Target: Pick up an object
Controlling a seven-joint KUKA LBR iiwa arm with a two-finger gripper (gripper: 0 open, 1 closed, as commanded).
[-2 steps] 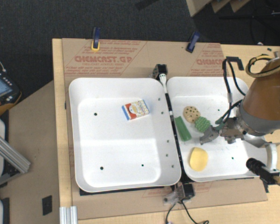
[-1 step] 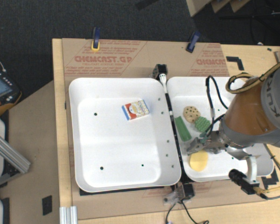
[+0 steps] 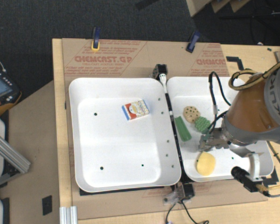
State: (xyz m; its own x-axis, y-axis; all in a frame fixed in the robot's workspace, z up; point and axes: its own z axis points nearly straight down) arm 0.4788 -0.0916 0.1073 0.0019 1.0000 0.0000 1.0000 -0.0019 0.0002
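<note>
In the camera view, the grey arm with its orange band [image 3: 252, 106] reaches in from the right and hangs over the right-hand shallow white bin [image 3: 177, 85]. Its two-finger gripper [image 3: 209, 141] sits low among the objects there, but the wrist hides the tips, so whether it is spread or closed, and whether it has hold of anything, I cannot tell.

Four things lie close to it in that bin. A dark green oblong block [image 3: 182, 128] lies near the dividing wall. A round tan cookie-like disc with dark spots [image 3: 191, 113] sits just behind it. A bumpy bright green piece [image 3: 202, 124] lies just beside the gripper, on its far side. A pale yellow rounded object like a lemon [image 3: 206, 164] rests just in front of the gripper, toward the near rim.

The left-hand white bin [image 3: 84, 139] holds a small red, white and blue carton [image 3: 136, 109], well apart from the arm.

The step in hand looks like the descent or closing phase of a grasp, most likely aimed at the bumpy green piece or the yellow one. The next move calls for closing firmly on a single object, then lifting straight up without nudging its neighbours.
</note>
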